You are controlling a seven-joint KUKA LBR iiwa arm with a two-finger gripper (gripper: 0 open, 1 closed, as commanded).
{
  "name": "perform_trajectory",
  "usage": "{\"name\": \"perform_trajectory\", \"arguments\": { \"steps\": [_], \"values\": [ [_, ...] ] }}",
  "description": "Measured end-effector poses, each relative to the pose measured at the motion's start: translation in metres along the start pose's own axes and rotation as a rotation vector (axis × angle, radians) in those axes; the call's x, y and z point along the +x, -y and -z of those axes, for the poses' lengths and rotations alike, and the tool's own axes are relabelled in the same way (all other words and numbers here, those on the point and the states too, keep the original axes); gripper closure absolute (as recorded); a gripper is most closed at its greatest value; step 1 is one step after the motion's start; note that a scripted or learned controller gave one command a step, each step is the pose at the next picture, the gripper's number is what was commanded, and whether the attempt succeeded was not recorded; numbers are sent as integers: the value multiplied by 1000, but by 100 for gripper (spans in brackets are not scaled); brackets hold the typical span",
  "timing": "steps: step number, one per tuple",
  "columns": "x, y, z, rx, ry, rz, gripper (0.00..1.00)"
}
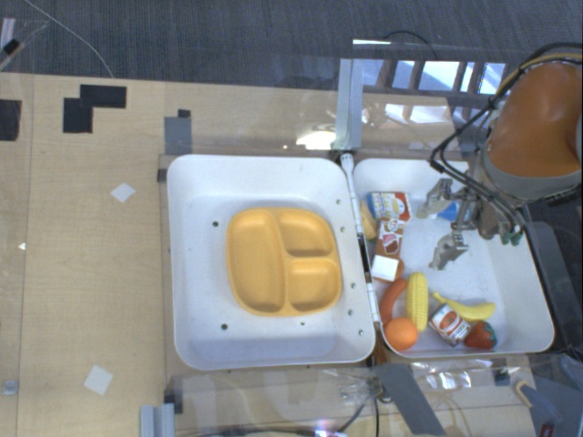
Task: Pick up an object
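My gripper (444,222) hangs over the middle of the right bin (524,280), open, its two grey fingers (447,249) spread apart above the white floor. A small blue object (447,208) shows close to the upper finger; I cannot tell whether they touch. Left of the gripper lie a red and white carton (390,206), a small red packet (391,238) and a white cube (384,268). Nearer the front edge are a carrot (393,295), a corn cob (416,299), an orange (401,334), a banana (465,306), a can (446,324) and a strawberry (482,336).
The left bin (196,244) holds a yellow divided plate (283,260). A ridge where the two bins meet (360,244) runs between them. The arm's orange band (537,116) looms over the right bin's far right corner. Bare white floor lies right of the gripper.
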State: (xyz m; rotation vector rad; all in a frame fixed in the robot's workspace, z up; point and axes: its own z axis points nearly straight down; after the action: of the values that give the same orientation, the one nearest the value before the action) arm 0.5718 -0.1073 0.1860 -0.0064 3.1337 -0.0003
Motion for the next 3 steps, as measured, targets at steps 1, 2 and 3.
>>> {"name": "perform_trajectory", "arguments": {
  "steps": [1, 2, 3],
  "values": [
    [49, 41, -84, 0, -6, -140, 0],
    [76, 70, -93, -1, 23, -423, 0],
    [81, 96, -95, -1, 7, -738, 0]
  ]
}}
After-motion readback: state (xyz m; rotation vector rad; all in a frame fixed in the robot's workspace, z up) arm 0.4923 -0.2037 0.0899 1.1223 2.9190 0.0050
